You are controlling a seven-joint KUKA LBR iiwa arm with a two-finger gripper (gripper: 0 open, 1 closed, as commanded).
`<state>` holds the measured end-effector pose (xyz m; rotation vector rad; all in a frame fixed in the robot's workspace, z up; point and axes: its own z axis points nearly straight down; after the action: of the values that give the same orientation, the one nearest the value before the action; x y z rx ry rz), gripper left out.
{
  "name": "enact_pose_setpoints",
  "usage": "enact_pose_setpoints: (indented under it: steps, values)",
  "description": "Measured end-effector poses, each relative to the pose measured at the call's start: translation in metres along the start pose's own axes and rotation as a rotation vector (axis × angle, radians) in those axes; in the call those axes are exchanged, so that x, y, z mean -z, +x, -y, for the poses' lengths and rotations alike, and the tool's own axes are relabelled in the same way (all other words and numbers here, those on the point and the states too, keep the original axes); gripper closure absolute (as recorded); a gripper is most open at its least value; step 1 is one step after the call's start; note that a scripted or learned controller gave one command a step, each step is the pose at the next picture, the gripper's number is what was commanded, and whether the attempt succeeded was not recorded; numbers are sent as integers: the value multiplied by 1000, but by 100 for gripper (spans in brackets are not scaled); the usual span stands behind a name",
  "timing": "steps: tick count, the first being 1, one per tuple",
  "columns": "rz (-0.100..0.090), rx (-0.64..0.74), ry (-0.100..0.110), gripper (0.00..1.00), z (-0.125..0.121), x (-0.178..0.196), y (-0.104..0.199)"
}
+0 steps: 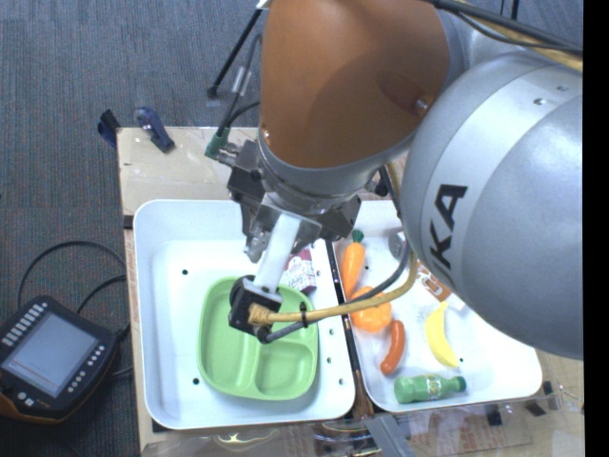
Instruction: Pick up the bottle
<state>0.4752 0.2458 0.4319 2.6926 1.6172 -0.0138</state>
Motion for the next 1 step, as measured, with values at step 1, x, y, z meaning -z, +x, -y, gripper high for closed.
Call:
enact_pose_setpoints:
  steps: [1]
  values:
    - [1, 208, 2, 100, 0, 3, -1]
